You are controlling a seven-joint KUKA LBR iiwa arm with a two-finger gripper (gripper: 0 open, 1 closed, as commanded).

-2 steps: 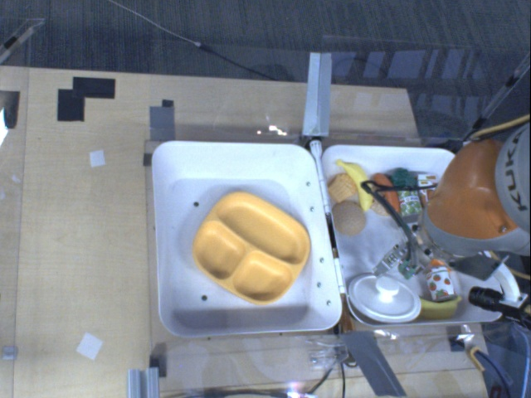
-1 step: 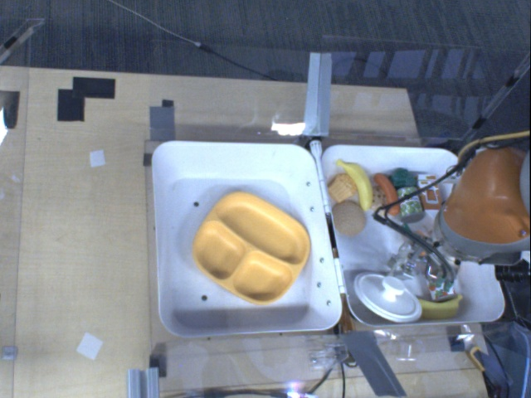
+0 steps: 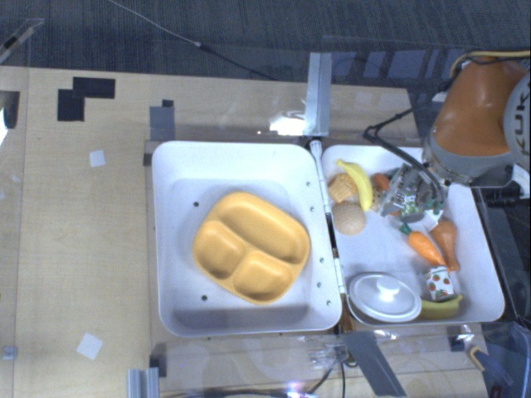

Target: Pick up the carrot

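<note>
Over the right bin (image 3: 489, 301), the grey arm with its orange band reaches in from the upper right, wrist angled down and leftward, so the gripper (image 3: 412, 199) hangs low near the bin's middle. Whether its claw is spread or pressed together cannot be told. Just below it lies the carrot (image 3: 425, 248), beside a banana (image 3: 358, 182).

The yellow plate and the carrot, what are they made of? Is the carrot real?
The yellow plate looks like smooth moulded plastic: one even colour, rounded compartments, a soft sheen. The carrot is probably a plastic toy too, since its orange is very uniform and smooth, though from this far above I can't be sure.
</note>
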